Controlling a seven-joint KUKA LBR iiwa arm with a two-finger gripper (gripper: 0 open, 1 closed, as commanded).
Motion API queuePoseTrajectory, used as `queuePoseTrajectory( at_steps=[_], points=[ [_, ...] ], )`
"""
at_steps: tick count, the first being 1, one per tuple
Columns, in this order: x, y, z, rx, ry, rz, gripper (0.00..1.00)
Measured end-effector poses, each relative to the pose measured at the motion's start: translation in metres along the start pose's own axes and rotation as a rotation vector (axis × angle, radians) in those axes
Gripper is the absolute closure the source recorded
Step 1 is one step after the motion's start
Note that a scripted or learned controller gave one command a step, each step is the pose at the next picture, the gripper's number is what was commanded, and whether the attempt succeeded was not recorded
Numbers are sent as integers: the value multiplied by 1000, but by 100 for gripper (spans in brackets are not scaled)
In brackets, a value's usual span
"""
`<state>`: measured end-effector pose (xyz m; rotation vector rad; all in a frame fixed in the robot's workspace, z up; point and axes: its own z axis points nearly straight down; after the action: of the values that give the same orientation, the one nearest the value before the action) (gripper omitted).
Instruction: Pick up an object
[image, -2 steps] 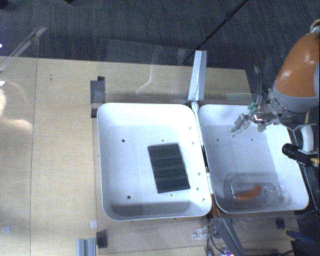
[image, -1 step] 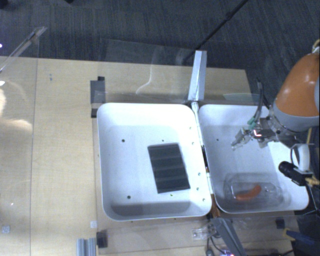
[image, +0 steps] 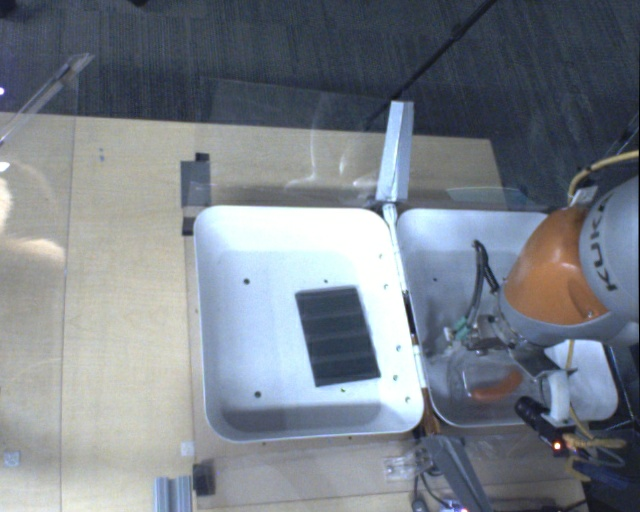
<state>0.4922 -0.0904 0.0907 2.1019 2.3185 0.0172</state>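
A dark ribbed rectangular pad (image: 338, 336) lies flat in the middle of the left bin (image: 230, 250), slightly turned. My gripper (image: 478, 362) is low inside the right bin (image: 435, 250), near its front left part, under the orange-banded wrist (image: 555, 270). A small orange-red object (image: 493, 388) lies on the bin floor just below the gripper, partly covered by it. Whether the gripper touches it, I cannot tell.
The wall between the two bins (image: 405, 310) runs just left of the gripper. A metal post (image: 394, 160) stands behind the bins. Cables and a red light (image: 556, 443) sit at the front right, by the right bin's front rim.
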Motion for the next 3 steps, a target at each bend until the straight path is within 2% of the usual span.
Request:
queuePoseTrajectory(
  at_steps=[1, 2, 3],
  points=[
    [1, 45, 1, 1, -1, 49, 0],
    [-22, 169, 7, 8, -2, 132, 0],
    [-83, 147, -80, 8, -3, 140, 0]
  ],
)
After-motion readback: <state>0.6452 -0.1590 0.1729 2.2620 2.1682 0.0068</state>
